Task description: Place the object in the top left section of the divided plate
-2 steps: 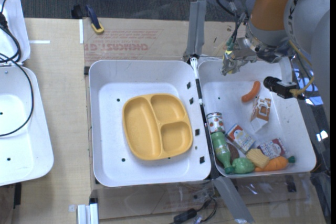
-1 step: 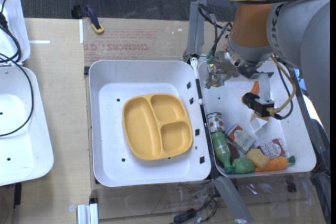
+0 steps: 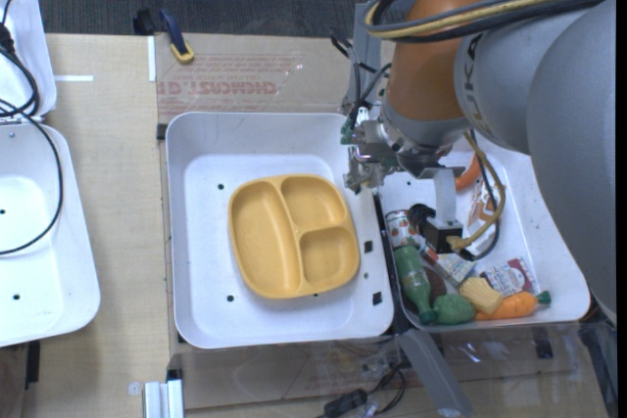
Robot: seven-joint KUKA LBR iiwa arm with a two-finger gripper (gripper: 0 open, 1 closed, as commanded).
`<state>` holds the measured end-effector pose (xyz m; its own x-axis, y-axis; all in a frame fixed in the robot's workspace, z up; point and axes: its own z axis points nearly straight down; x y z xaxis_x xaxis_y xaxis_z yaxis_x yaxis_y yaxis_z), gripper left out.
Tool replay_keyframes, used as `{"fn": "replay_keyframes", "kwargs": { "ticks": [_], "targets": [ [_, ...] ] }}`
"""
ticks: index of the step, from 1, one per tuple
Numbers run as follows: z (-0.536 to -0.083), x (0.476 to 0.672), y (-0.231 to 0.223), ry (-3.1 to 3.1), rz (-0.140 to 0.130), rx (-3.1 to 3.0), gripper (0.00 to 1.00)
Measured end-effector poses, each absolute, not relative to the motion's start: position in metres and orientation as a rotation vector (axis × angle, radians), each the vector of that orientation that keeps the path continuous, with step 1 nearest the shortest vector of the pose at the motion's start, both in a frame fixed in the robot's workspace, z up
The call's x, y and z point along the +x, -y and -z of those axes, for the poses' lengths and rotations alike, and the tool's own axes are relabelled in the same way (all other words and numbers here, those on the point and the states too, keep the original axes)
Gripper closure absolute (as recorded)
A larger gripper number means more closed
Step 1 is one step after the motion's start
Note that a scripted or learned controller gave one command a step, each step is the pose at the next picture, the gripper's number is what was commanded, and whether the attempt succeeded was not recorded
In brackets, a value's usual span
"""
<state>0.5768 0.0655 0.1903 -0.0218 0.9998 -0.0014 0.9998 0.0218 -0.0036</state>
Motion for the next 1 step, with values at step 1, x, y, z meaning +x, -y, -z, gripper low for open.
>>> {"fn": "replay_keyframes", "kwargs": {
  "ticks": [1],
  "targets": [
    [-0.1899,0.5611,-0.0695,2.474,-0.006,-1.932,1.0]
  ]
}}
